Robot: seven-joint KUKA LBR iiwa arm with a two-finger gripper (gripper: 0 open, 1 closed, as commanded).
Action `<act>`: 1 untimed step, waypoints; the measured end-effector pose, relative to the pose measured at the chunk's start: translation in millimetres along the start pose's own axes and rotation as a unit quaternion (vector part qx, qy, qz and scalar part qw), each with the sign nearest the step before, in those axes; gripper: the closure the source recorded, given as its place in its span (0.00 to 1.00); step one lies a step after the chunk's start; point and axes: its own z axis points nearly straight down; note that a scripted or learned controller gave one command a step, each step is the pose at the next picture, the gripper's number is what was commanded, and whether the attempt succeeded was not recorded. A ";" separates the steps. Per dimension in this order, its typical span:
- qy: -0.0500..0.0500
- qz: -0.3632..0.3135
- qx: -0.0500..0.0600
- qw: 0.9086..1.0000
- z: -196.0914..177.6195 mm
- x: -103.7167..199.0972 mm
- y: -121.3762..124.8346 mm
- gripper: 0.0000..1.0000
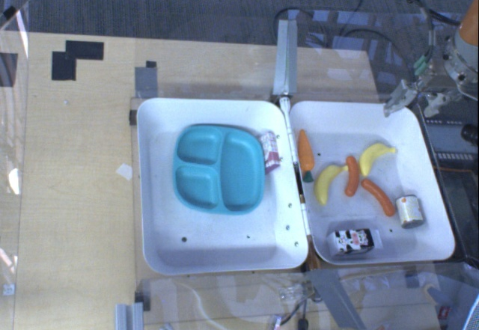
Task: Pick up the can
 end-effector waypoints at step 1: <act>0.001 0.061 0.001 0.998 101.4 55.0 27.3 0.00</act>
